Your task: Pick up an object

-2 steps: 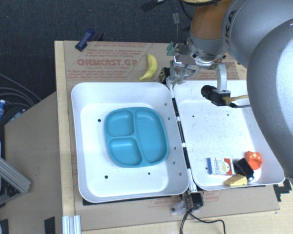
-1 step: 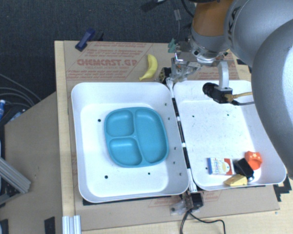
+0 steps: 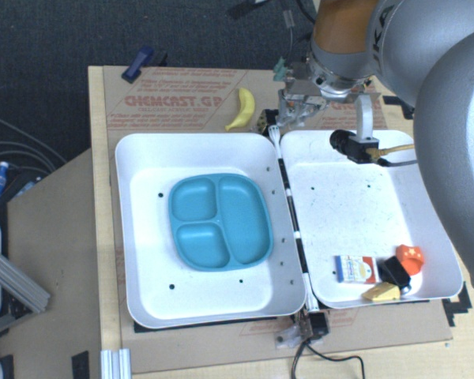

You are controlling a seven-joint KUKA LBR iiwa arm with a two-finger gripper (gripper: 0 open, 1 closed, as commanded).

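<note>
Brown cardboard (image 3: 182, 101) covers the bench, printed in faded red "CHEMCAST"; the rest is too faint to read. A banana (image 3: 242, 109) and a blue tool (image 3: 137, 65) lie on it beyond two white bins. The left bin (image 3: 134, 212) holds a blue divided plate (image 3: 220, 221), with bare floor all round it. The right bin (image 3: 340, 212) is mostly open floor; a small red-and-white box (image 3: 355, 269), black piece (image 3: 394, 272), orange piece (image 3: 409, 257) and yellow wedge (image 3: 381, 292) crowd its near right corner. The gripper (image 3: 294, 115) hangs at the far rim where the bins meet; released or clenched cannot be told
</note>
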